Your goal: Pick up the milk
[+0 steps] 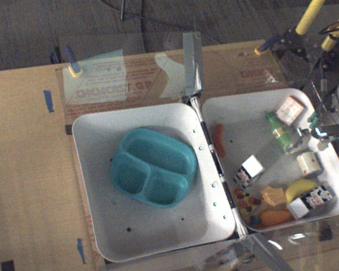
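Two small cow-patterned milk cartons lie in the right bin (248, 109). One milk carton (248, 170) is near the bin's middle left, tipped on its side. The other carton (310, 200) lies at the front right, beside a yellow banana (302, 187). My gripper (302, 137) hangs over the bin's right side, just right of a green bottle (276, 130) and above a small white cup (308, 163). It is well to the right of the middle carton and nothing can be seen in its grasp.
A teal divided plate (154, 166) sits in the left bin (96, 192). The right bin also holds a red sausage (219, 140), a pink-and-white box (290, 109), a bread piece (273, 196), a carrot (275, 216) and a spotted slice (246, 198).
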Robot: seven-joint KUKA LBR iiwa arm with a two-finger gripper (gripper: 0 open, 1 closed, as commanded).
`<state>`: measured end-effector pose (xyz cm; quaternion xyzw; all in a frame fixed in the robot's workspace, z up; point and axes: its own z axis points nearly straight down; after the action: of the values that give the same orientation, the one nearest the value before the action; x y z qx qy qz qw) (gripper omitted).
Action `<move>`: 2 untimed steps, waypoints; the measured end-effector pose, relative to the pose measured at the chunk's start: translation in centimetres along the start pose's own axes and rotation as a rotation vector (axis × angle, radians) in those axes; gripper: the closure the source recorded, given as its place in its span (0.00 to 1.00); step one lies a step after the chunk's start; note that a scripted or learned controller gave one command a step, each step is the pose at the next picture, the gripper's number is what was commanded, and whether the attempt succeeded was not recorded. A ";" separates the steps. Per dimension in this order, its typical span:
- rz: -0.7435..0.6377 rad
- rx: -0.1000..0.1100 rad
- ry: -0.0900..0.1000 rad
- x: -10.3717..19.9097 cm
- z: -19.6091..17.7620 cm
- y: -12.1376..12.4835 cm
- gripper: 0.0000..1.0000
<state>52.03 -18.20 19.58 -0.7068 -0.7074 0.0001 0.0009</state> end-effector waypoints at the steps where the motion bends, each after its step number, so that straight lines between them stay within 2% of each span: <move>1: 0.113 -0.002 -0.001 8.9 4.4 4.7 0.00; 2: 0.158 -0.014 0.001 9.1 10.5 2.1 0.00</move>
<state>54.06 -9.08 9.08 -0.7603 -0.6495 -0.0050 -0.0039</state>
